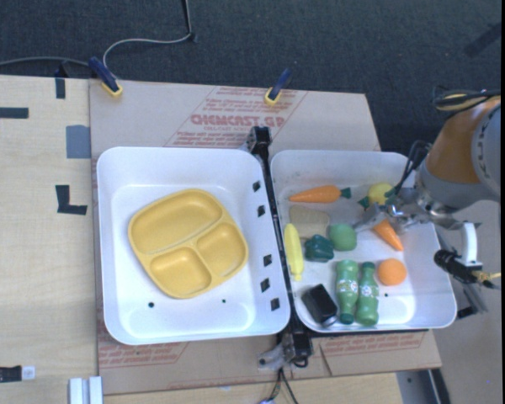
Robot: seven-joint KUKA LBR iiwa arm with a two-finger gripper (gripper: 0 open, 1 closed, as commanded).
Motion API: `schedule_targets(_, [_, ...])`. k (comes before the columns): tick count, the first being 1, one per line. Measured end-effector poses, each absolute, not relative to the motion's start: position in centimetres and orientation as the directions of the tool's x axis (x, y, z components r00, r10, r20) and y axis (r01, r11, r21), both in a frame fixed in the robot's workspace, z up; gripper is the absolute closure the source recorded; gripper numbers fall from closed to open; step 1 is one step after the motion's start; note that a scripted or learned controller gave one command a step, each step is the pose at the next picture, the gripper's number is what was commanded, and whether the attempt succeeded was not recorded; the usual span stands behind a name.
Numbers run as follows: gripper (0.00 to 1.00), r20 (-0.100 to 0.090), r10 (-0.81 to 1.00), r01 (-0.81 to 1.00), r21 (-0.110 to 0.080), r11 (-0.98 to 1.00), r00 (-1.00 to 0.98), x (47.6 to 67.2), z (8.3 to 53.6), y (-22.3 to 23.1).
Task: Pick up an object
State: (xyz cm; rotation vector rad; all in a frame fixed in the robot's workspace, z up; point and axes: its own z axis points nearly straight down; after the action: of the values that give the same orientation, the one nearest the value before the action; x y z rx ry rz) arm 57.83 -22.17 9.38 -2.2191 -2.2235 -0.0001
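Left of centre I see the yellow tray (188, 242) filling the left bin (118, 310); the toys crowd the right bin (438, 310), so that's where I work. My gripper (385, 217) hangs at the small carrot (389, 236), right of centre; grip state I cannot tell
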Motion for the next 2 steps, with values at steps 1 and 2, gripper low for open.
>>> schedule_targets(1, [1.0,0.001,1.0,1.0,-0.001,0.002,-0.002,57.8,10.3,-22.1])
schedule_targets(2, [1.0,0.0,1.0,1.0,0.001,0.003,-0.003,64.9,13.5,-15.9])
